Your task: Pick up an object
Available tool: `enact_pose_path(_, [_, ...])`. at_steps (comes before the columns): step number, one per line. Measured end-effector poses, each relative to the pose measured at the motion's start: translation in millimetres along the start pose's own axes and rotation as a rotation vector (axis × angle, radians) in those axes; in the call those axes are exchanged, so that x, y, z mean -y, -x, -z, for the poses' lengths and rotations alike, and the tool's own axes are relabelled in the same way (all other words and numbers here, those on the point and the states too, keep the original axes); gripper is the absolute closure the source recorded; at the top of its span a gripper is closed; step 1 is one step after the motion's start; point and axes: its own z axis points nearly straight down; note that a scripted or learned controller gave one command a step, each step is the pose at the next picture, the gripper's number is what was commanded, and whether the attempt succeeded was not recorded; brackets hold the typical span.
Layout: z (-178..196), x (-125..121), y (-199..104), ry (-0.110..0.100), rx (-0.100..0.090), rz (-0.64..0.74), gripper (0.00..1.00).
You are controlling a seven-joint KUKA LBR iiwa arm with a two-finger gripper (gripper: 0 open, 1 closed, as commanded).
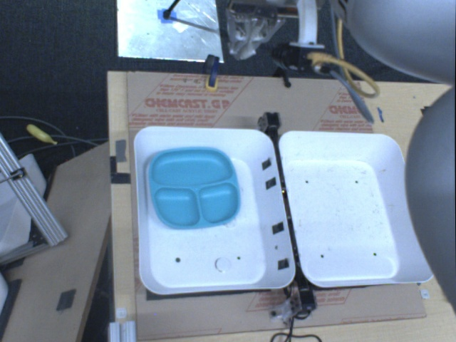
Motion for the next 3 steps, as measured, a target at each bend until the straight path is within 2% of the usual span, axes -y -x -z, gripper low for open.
enact_pose_path(1, [-13, 25, -54, 0.004, -0.005, 0.012, 1.00])
enact_pose_path(2, [20, 136, -25, 0.009, -0.007, 0.010, 1.00])
enact_pose_path(3, [54, 184, -38, 0.009, -0.007, 0.011, 1.00])
